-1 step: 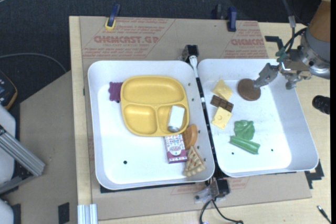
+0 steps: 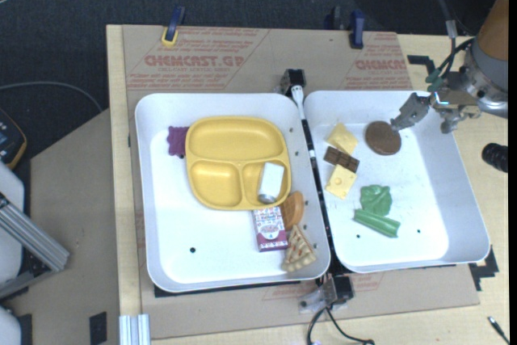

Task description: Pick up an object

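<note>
Nothing is lifted yet: the gripper (image 2: 423, 109), fingers spread and empty, hangs just right of the brown disc (image 2: 383, 138), grasp pending.

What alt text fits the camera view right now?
The gripper hovers at the right bin's upper right, beside a brown disc. The left bin holds a yellow divided tray.
</note>
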You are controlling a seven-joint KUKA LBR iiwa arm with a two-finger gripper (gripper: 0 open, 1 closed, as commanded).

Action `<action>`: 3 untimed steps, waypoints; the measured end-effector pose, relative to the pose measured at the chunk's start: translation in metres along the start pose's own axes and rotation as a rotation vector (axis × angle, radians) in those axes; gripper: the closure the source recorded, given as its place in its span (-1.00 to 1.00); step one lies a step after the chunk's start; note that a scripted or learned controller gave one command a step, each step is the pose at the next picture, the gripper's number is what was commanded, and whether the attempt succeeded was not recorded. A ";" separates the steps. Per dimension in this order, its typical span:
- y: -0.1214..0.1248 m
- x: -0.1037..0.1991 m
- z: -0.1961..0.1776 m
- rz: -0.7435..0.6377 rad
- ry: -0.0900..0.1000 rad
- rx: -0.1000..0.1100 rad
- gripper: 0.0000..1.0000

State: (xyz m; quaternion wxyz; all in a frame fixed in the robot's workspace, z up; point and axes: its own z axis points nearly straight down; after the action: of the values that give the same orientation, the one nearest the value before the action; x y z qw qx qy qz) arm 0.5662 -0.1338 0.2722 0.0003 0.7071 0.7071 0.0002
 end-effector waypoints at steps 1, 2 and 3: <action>0.008 0.004 0.058 0.000 0.002 0.008 -1.00; 0.014 -0.004 0.111 0.001 0.002 0.007 -1.00; 0.014 0.000 0.154 0.000 0.002 0.007 -1.00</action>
State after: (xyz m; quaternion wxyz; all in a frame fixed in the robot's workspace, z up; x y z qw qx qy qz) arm 0.5806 -0.1339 0.1181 -0.0028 0.7072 0.7070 -0.0014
